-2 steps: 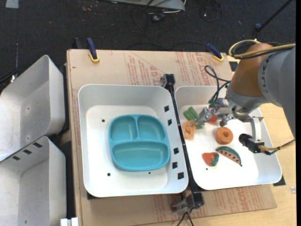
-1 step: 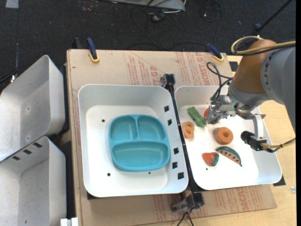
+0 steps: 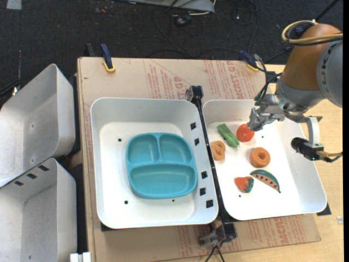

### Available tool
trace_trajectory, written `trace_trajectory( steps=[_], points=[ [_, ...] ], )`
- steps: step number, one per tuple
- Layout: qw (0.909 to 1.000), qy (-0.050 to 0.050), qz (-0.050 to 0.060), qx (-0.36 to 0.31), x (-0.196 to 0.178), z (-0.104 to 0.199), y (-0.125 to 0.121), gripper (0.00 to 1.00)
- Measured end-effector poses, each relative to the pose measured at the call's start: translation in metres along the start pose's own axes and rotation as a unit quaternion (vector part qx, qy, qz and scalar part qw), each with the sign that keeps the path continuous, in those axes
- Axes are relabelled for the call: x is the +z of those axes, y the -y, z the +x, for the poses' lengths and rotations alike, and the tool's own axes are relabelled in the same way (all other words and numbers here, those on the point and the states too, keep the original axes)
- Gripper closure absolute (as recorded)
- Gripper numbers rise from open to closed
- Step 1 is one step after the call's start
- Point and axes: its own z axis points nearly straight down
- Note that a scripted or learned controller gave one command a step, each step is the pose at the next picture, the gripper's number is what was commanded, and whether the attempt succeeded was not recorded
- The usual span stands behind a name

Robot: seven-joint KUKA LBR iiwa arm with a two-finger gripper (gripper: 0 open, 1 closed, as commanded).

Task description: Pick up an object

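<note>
Left bin (image 3: 103, 146) is holding a teal sectioned plate (image 3: 161, 165), smooth plastic, three compartments. Right bin (image 3: 305, 201) is carrying six toy foods: red tomato (image 3: 245, 134) at 12 o'clock, green pod (image 3: 228, 135) just beside it at its 9, small orange ring (image 3: 218, 150) at 10, bigger orange doughnut (image 3: 260, 157) near centre, strawberry (image 3: 244, 184) and watermelon slice (image 3: 266, 179) at 6. Tool (image 3: 254, 123) is hanging over the tomato's upper right edge, touching or just above; can't tell the finger state. Blue clamps (image 3: 107, 58) are gripping the counter's (image 3: 142, 78) far edge.
</note>
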Motion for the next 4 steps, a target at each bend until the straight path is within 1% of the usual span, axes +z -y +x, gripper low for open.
trace_trajectory(
  steps=[1, 2, 3, 4],
  points=[
    [1.0000, 0.000, 0.000, -0.001, -0.058, 0.007, 0.004, 1.00],
    [1.0000, 0.000, 0.001, 0.000, -0.096, 0.007, 0.003, 1.00],
    [1.0000, -0.001, 0.002, -0.002, -0.096, 0.056, -0.007, 1.00],
    [1.0000, -0.001, 0.003, -0.002, -0.075, 0.103, -0.016, 1.00]
  ],
)
